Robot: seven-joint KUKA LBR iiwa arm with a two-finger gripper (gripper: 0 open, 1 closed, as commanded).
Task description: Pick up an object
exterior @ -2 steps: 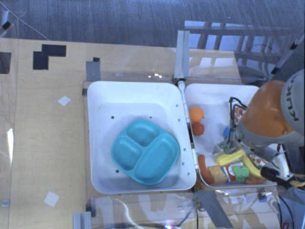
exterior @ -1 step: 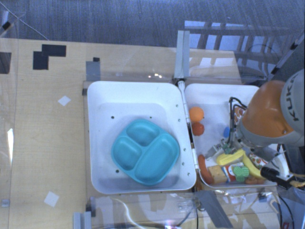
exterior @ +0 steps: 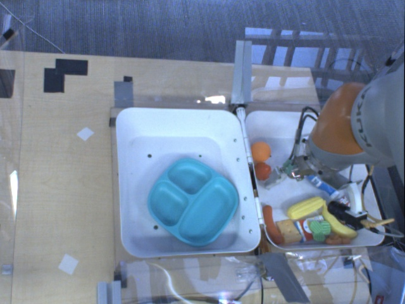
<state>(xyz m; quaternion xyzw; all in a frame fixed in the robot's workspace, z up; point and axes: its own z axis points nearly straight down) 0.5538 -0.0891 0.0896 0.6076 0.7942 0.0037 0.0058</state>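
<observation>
Lying in the right bin [exterior: 278, 120], lower right of the frame, the toy foods crowd its near half: a yellow corn-like piece [exterior: 306, 207] with its long axis running left-low to right-high, a banana [exterior: 338, 225] slanting down to the right beside it, a red sausage [exterior: 269, 219] nearly upright along the bin's left wall, and an orange [exterior: 260, 151] with a small red tomato [exterior: 262, 169] just below it. The gripper [exterior: 283, 171] sits just right of the tomato, above the corn; whether the jaws are clenched or released I cannot tell. Reaching in from the right edge, the arm bends down over the bin. A blue divided plate [exterior: 193, 200] rests in the left bin [exterior: 136, 170] on the worktop [exterior: 57, 189].
</observation>
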